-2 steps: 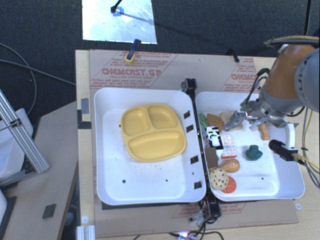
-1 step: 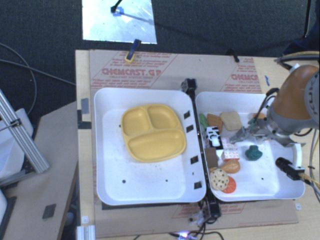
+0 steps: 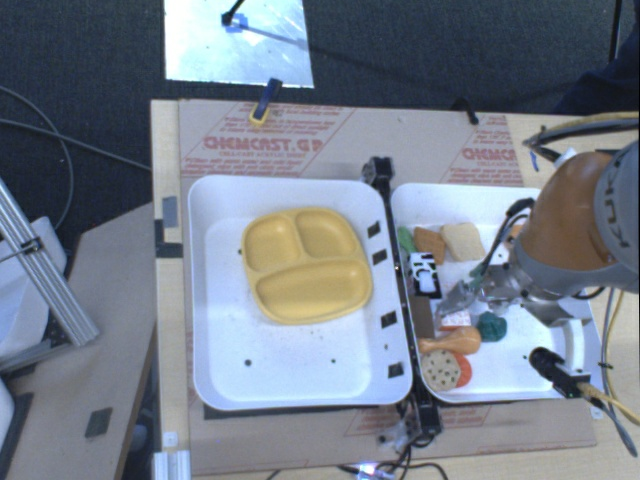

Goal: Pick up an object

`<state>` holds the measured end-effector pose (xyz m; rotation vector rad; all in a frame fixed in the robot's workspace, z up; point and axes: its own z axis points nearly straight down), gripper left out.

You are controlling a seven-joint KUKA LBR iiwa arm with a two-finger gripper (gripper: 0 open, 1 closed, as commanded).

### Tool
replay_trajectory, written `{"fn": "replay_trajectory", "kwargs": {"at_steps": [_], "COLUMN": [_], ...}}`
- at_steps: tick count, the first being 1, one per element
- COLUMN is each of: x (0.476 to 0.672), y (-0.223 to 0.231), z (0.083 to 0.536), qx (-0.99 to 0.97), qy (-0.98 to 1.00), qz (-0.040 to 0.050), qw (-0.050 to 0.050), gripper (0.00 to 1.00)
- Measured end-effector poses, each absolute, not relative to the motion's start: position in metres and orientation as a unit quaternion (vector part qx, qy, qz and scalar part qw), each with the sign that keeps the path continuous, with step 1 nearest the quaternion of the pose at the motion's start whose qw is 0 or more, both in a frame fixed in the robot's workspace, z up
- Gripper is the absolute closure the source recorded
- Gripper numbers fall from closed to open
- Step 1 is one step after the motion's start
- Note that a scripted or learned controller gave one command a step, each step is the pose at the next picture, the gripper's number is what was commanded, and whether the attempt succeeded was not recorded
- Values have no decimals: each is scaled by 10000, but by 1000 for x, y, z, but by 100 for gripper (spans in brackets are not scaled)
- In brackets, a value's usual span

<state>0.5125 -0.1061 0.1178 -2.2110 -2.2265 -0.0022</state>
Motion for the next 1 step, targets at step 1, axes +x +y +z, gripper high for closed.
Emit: {"fn": "replay_trajectory", "kwargs": {"at_steps": [1], "x": [515], "y": [-110], "z": [127], "qx": [-7062], "qy": [-7080], "qz": [-15], "qw": [-14], "gripper": [100]}}
